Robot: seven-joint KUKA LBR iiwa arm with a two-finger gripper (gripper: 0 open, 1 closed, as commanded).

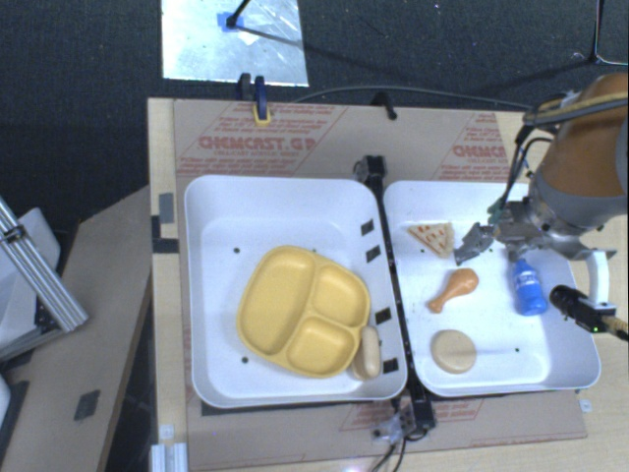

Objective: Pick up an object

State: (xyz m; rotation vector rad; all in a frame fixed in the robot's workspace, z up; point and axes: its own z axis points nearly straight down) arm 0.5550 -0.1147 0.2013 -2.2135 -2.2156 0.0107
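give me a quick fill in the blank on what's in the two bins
1. The yellow divided tray lies in the ____ bin.
2. The blue bottle lies in the ____ bin.
3. The toy drumstick lies between the waffle wedge and the round ____.

Missing words: left; right; cookie

Dark carpeted floor (79,77) w/ a shiny metal sheet (234,28) at top. Bench top (324,131) is printed brown board, clamp (259,96) at its rear edge. Aluminium rail (39,273) at left.
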